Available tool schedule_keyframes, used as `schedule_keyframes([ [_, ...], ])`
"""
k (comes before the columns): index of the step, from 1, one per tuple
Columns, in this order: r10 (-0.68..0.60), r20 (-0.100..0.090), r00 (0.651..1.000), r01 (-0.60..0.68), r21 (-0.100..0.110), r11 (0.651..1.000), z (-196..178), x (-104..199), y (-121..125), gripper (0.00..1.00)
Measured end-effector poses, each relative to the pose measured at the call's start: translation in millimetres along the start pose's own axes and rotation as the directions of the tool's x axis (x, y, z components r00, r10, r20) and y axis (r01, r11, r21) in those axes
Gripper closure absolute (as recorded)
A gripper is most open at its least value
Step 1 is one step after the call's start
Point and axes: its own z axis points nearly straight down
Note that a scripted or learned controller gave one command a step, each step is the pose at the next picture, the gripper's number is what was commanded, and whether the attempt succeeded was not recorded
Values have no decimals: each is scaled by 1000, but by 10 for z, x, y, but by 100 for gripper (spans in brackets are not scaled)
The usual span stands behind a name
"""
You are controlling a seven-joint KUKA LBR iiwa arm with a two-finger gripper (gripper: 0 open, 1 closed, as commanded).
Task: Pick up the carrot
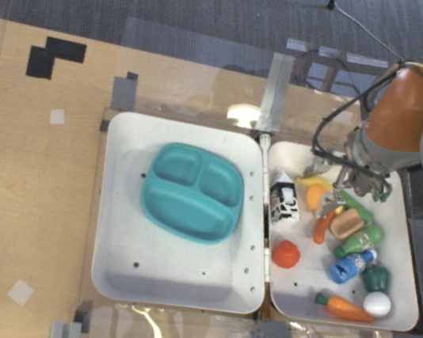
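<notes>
Orange and tapered, the carrot lies along the near edge of the right bin, its green end pointing left, just beside a white egg and near a blue bottle. The gripper hangs over the far half of that bin, above a cluster of toys: a yellow piece, a hot dog and a small orange-red chilli. Whether the hand is open or closed I cannot tell. Nothing is visibly held, so the step looks like the approach. Next, I judge, the arm must travel toward the near edge, align across the carrot's length and descend without nudging the egg. A teal divided plate sits in the left bin.
</notes>
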Motion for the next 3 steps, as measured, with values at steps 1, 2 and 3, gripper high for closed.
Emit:
schedule_keyframes([
  [1,392,-19,920,-392,2,920,28,8,194,0],
  [2,361,15,932,-361,-1,933,-604,-37,391,0],
  [3,374,8,928,-374,0,928,-118,91,378,0],
])
